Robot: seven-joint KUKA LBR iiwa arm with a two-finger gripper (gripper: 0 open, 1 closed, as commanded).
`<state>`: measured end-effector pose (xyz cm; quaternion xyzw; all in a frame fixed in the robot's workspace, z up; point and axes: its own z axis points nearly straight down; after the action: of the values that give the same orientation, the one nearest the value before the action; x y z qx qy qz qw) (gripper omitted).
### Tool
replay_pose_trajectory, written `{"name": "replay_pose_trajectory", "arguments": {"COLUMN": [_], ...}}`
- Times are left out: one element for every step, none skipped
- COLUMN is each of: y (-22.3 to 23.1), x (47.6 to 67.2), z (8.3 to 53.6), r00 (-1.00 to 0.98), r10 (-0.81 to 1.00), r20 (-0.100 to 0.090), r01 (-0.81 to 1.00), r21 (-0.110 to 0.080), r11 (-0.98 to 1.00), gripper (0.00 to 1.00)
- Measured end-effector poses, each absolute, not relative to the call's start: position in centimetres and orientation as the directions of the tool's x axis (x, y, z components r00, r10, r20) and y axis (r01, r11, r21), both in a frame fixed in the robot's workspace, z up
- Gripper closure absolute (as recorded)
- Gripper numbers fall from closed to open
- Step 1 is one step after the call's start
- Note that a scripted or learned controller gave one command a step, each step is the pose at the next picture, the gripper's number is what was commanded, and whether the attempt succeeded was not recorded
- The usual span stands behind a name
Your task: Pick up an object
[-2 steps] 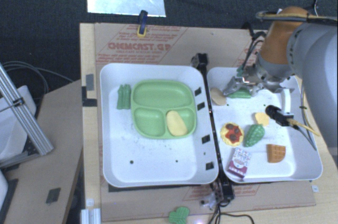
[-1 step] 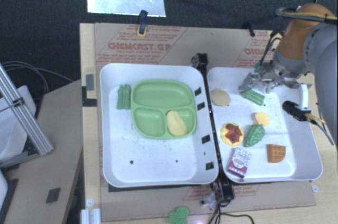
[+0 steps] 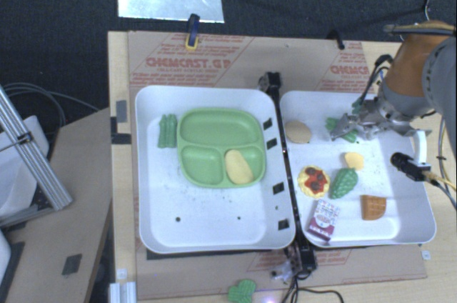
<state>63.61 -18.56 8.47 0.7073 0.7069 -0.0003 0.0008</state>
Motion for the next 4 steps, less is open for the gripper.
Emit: {"name": "replay_pose_trajectory", "arguments": {"y": [-18.5, -14.3, -14.4, -14.8], "x": [60.0, 56.4, 56.0, 56.3], "z": [8.5, 8.4, 8.4, 8.5], "r00": [0.000, -0.005, 0.000, -0.001], "r10": [1.000, 1.000, 1.000, 1.000], "r20": [-0.001, 0.002, 0.001, 0.000], "r01": [1.000, 1.000, 1.000, 1.000], "r21": [0.000, 0.000, 0.000, 0.002], "r11": [0.000, 0.005, 0.000, 0.001], "gripper": [0.00, 0.00, 0.00, 0.00]}}
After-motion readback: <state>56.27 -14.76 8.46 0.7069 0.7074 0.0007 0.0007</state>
